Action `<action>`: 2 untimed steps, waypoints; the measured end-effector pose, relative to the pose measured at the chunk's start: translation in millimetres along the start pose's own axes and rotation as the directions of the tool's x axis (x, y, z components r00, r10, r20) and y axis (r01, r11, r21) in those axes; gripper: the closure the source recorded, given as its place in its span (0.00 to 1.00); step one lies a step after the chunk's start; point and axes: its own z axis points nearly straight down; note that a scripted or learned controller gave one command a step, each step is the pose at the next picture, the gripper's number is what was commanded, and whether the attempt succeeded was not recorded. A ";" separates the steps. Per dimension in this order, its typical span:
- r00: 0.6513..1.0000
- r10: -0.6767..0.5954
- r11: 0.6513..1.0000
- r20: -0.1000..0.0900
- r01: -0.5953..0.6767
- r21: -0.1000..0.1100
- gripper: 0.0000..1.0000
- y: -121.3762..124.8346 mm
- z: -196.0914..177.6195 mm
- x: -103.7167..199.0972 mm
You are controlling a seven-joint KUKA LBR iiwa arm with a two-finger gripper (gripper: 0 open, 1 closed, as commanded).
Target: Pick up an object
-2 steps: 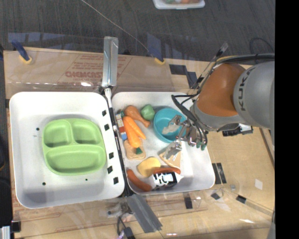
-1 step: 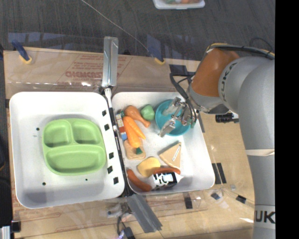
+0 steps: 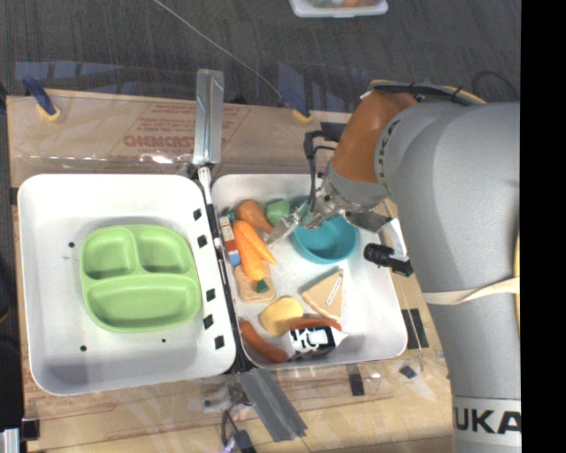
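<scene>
The right bin [image 3: 389,301] holds a pile of toy food. A long orange carrot [image 3: 252,249] lies at its left side, with a shorter orange piece [image 3: 251,212] and a small green item [image 3: 278,211] behind it. A blue bowl [image 3: 327,241] sits at the back right. A tan sandwich wedge [image 3: 325,295], a yellow piece [image 3: 280,312], a reddish sausage [image 3: 262,343] and a black-and-white item [image 3: 311,339] lie toward the front. My gripper [image 3: 297,222] is low in this bin, between the green item and the bowl's left rim, just right of the carrot.
The left bin [image 3: 44,230] bears a green divided plate [image 3: 138,276]. A metal bar [image 3: 209,115] rises behind the wall between the bins. The grey arm [image 3: 460,221] covers the right bin's right side. A small tray [image 3: 340,7] sits at the top edge.
</scene>
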 end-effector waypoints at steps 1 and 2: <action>1.000 -0.006 1.000 0.002 0.006 0.003 1.00 0.4 -12.8 -0.7; 1.000 0.014 1.000 -0.002 -0.014 -0.007 1.00 -32.3 -3.1 -3.0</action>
